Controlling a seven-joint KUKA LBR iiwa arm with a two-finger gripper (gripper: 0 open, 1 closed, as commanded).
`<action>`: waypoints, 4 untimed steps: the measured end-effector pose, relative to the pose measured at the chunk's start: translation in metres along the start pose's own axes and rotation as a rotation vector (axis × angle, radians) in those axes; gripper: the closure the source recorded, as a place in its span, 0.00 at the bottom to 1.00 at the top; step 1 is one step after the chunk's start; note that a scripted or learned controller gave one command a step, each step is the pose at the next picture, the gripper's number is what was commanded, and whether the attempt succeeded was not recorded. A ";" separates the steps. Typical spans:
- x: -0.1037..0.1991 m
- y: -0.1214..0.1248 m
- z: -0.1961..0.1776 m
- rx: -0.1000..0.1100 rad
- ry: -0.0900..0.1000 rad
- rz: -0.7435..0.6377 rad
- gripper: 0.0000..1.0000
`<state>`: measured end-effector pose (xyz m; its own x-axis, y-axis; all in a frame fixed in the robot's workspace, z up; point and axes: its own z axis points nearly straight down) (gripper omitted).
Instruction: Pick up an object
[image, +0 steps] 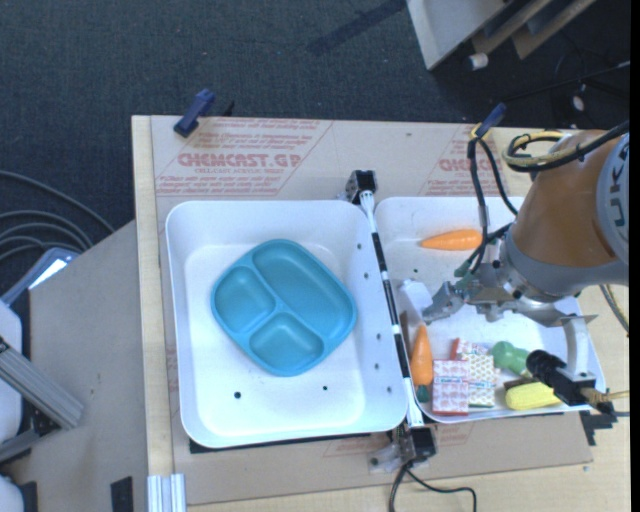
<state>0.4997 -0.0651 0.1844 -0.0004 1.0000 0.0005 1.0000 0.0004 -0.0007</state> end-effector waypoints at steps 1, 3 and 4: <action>-0.036 0.028 0.066 0.002 0.000 0.001 0.00; -0.078 -0.014 0.060 0.002 0.000 0.002 0.00; -0.043 -0.010 0.099 -0.002 -0.004 0.003 0.00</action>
<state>0.4894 -0.1083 0.0850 0.0022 1.0000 -0.0039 1.0000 -0.0022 0.0017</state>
